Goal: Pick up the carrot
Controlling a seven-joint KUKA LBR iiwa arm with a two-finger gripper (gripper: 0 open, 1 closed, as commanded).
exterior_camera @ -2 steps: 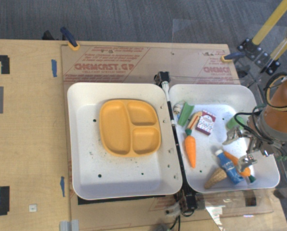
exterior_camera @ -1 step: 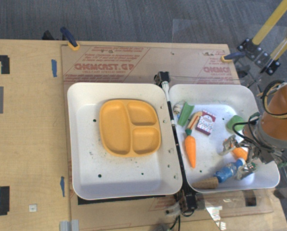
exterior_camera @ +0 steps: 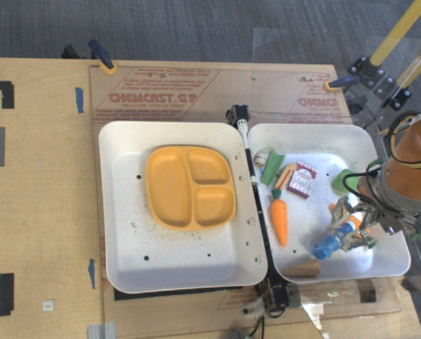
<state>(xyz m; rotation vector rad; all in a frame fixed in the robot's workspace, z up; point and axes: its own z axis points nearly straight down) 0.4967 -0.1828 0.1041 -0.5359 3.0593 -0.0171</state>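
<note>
From the camera view above the tabletop (exterior_camera: pixel 41 189), the carrot (exterior_camera: pixel 279 220) lies loose in the right bin (exterior_camera: pixel 390 260), close to its left wall, leafy end up and tapered tip down, smooth orange plastic, nothing touching it. The gripper (exterior_camera: pixel 352 224) hangs over the same bin's right half among a blue bottle (exterior_camera: pixel 331 246) and other clutter, well apart from the carrot; whether it is spread or pressed together I cannot tell. The left bin (exterior_camera: pixel 126 260) holds a matte yellow divided plate (exterior_camera: pixel 191 186)

Carrot (exterior_camera: pixel 279 220) in right bin (exterior_camera: pixel 390 260) — plate (exterior_camera: pixel 191 187) left.
</note>
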